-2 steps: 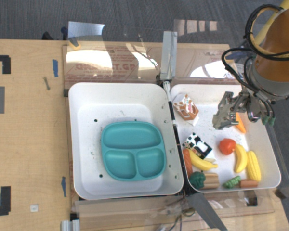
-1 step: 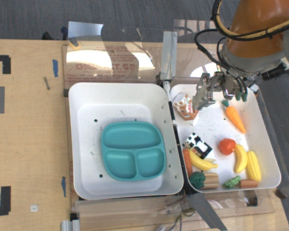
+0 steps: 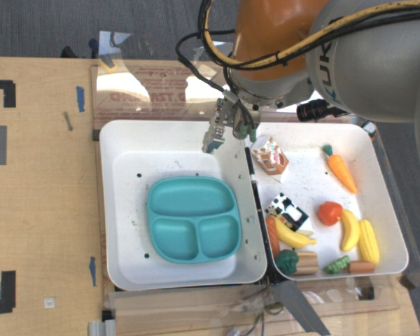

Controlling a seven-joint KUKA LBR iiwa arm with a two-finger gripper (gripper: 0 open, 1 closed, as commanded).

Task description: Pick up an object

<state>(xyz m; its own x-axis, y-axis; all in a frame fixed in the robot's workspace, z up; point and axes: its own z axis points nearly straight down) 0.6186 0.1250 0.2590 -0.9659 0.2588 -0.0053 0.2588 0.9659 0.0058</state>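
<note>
Smooth teal plastic tray (image 3: 193,218)

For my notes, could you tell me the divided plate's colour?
Teal divided plate, in the camera view.

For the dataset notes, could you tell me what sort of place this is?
Probably a robot lab's pick-and-place bench: two white bins, one holding toy food like a carrot, the other a teal divided plate, with a gripper overhead.
</note>
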